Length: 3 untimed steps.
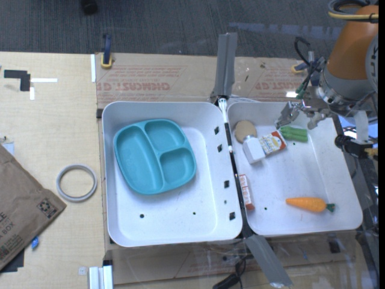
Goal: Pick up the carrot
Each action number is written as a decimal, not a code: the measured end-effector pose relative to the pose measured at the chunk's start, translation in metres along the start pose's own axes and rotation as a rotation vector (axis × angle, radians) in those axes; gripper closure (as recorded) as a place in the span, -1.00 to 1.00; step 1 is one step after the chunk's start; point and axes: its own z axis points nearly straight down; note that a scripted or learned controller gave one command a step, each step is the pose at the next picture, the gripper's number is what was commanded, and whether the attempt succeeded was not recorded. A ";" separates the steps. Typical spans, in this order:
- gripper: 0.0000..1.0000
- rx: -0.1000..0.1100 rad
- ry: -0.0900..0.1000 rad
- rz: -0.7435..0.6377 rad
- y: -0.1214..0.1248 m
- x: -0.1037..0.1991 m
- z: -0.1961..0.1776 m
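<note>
The left bin [120,221] is holding a teal divided plate [155,156]. In the right bin [343,179], the carrot [308,205] is lying near the front wall, well apart from the tool [299,114], which is hanging over the back of that bin above a green item [294,133]; whether the tool is open I cannot tell.

Setting: robotics laboratory or test cell. Indicated by two white bins [171,236] mounted side by side on a plywood counter [48,137], a roll of tape [76,182], cardboard sheeting [162,77], and grey carpet [180,11] beyond.
</note>
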 end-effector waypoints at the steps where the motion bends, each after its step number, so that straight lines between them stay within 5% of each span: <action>1: -1.00 0.002 0.001 0.040 -0.085 -0.003 0.056; 2: -1.00 0.001 0.003 0.254 -0.147 -0.050 0.056; 3: -1.00 0.002 0.003 0.068 -0.147 -0.051 0.078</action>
